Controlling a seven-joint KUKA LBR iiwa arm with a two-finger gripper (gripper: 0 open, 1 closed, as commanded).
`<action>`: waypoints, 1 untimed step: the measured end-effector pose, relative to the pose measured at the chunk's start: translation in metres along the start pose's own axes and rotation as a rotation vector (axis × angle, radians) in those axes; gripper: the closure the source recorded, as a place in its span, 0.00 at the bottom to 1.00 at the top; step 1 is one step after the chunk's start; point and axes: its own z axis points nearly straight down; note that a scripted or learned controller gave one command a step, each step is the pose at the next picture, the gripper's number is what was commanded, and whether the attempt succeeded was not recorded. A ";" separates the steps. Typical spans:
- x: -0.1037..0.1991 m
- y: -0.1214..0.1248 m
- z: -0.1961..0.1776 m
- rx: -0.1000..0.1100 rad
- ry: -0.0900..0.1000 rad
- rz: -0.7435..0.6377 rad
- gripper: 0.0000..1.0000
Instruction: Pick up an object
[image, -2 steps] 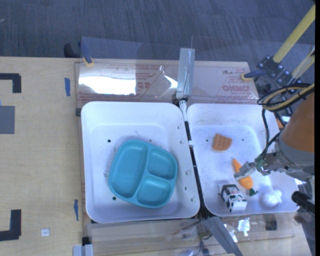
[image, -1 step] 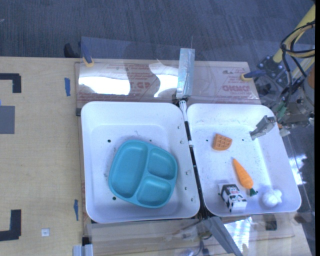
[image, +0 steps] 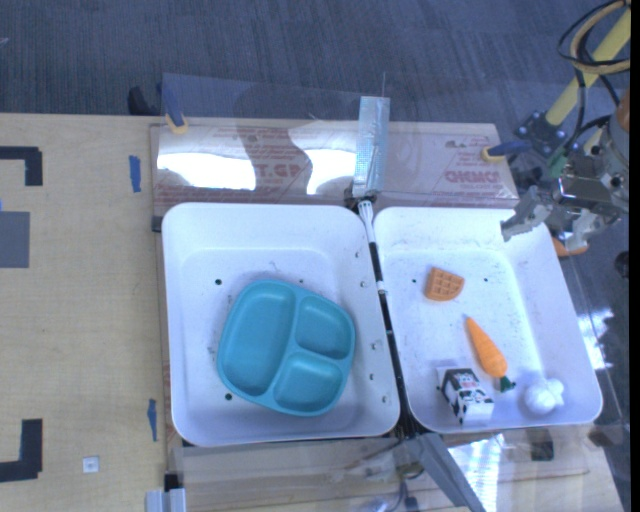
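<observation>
1. Red lettering on the clear panel behind the bins is too blurred to read.
2. A tapered orange toy carrot (image: 486, 348) lies in the right white bin (image: 575, 300), between an orange waffle piece (image: 444, 284) and a white ball (image: 543, 397).
3. The hand (image: 548, 215) hangs over that bin's far right corner; whether it is parted or closed cannot be told.

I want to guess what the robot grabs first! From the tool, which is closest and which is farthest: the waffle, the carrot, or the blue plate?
Measured from the tool at the right bin's top right corner:
1. Waffle, upper middle of the right bin.
2. Carrot, lower in the right bin.
3. Blue divided plate, in the left bin.
</observation>
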 end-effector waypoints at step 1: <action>0.015 -0.018 0.136 0.010 0.002 -0.184 0.00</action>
